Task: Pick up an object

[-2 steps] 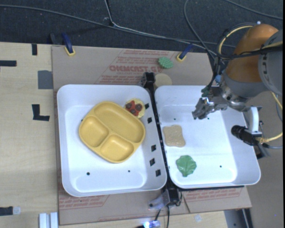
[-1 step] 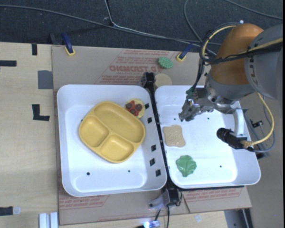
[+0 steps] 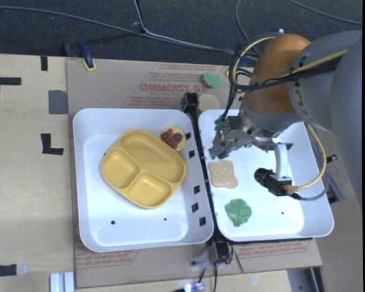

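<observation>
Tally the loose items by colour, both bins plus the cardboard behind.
Yellow: 1, divided tray, left bin
Red-dark: 1, small item by the tray
Tan: 1, toast-like piece, right bin
Green: 2, leafy piece in right bin, disc on cardboard
Total: 5

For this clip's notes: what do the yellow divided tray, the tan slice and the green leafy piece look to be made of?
Yellow divided tray: likely moulded plastic, smooth with a soft sheen and rounded compartment walls. Tan slice: probably toy bread in foam or matte plastic, with a pale, dull surface. Green leafy piece: seemingly soft plastic or rubber, matte and lumpy. None can be confirmed from this view.
</observation>
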{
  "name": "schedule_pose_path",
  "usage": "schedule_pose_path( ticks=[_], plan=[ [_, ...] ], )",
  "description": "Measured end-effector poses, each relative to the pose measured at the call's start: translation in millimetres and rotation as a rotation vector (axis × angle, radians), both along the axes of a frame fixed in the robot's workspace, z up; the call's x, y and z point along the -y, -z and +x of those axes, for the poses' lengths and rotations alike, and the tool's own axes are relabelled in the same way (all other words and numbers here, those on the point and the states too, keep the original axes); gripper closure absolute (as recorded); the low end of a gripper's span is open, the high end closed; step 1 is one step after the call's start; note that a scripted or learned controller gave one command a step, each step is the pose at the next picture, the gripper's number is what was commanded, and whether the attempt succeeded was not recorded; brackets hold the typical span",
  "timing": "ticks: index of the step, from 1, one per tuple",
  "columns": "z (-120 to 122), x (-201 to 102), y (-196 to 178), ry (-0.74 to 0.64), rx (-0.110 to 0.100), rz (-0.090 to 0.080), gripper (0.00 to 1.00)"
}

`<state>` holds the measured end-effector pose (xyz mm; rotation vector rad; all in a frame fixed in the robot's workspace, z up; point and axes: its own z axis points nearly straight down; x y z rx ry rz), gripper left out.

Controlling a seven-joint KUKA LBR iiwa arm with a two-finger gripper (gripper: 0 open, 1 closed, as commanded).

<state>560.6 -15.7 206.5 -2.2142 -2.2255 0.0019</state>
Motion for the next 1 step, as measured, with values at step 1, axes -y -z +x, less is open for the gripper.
schedule_pose_path(
  ticks=[1],
  plan=[
    [-16.2,-50.7,-12.6,-0.001,0.0,0.001,1.0]
  ],
)
